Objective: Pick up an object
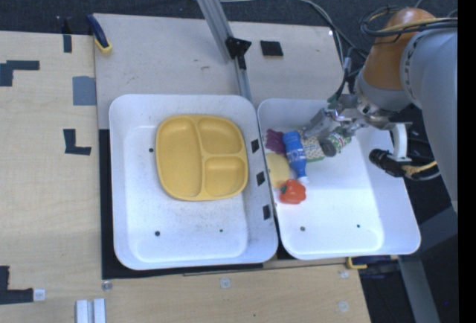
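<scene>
My gripper (328,129) hangs low over the upper middle of the right bin (357,236), reaching in from the right. Right beside it is a small speckled cylinder (336,144); I cannot tell if it is held. Left of the gripper lies a cluster of things: a blue bottle (294,149), a purple piece (274,139), a green speckled item (313,153), a yellow object (277,169) and a red-orange object (292,192).
The left bin (134,225) holds a yellow divided plate (201,156). A metal pole (212,1) rises behind the bins. The arm's grey body with its orange band (394,53) fills the upper right.
</scene>
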Tool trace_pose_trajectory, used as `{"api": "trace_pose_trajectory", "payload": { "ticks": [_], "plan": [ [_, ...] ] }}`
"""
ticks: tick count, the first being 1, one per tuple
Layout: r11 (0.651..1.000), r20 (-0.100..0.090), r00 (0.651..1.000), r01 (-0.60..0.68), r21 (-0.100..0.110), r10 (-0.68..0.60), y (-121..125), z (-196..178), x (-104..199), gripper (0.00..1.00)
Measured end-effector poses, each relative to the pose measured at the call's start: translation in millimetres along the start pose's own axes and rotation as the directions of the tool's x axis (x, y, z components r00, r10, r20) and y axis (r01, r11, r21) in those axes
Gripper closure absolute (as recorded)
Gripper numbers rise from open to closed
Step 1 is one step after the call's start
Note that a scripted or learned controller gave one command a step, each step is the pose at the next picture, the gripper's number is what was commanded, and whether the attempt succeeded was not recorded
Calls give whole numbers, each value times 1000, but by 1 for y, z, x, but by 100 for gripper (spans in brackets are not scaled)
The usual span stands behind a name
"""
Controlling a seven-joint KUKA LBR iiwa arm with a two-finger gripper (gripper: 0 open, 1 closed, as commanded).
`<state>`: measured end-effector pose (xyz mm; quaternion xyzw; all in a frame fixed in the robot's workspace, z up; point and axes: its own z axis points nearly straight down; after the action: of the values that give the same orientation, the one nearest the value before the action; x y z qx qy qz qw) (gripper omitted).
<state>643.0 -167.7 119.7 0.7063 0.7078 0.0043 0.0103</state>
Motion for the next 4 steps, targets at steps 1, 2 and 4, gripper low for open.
{"api": "trace_pose_trajectory", "payload": {
  "ticks": [1,2,4],
  "plan": [
    [1000,2,1000,1,-2,-1,1,3,0,0],
    [1000,4,1000,1,-3,-1,1,-6,-1,100],
    [1000,-8,1000,1,17,-1,14,-101,11,100]
  ]
}}
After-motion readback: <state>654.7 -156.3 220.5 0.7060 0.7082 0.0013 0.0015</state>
